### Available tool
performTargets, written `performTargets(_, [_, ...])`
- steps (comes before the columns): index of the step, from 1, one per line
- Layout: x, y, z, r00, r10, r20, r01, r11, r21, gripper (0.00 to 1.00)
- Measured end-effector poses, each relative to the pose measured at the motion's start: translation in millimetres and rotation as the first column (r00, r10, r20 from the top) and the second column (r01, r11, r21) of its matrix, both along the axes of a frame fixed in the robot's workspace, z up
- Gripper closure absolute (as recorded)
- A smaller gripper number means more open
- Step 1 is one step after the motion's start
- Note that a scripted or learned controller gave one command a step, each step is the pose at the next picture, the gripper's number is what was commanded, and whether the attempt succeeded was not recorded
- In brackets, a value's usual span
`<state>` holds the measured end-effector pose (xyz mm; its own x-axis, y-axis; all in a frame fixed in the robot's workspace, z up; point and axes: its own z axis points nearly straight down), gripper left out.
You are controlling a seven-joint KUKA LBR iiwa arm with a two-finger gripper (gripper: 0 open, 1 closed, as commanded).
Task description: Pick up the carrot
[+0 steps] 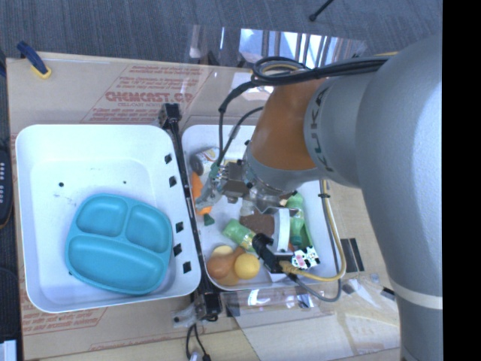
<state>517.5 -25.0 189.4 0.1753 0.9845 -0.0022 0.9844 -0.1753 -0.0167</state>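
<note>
Along the right bin's [328, 224] left wall your carrot [197, 186] sits wedged, hand [225, 183] just beside it. Can't tell how wide it is, honestly. That wall could block a finger, and the crowded toys nearby might get grabbed instead.

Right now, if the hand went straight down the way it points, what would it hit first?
Probably the carrot, the orange piece by the right bin's left wall. The hand hangs over that corner, with a small green piece close by. Depth is hard to judge from above, so it could land beside the carrot.
</note>
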Motion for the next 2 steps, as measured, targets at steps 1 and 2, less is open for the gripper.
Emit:
performTargets(1, [0.3,-1.4,0.7,1.0,-0.002,0.002,0.002,1.0,-0.002,0.0])
performTargets(2, [0.3,-1.4,0.7,1.0,-0.002,0.002,0.002,1.0,-0.002,0.0])
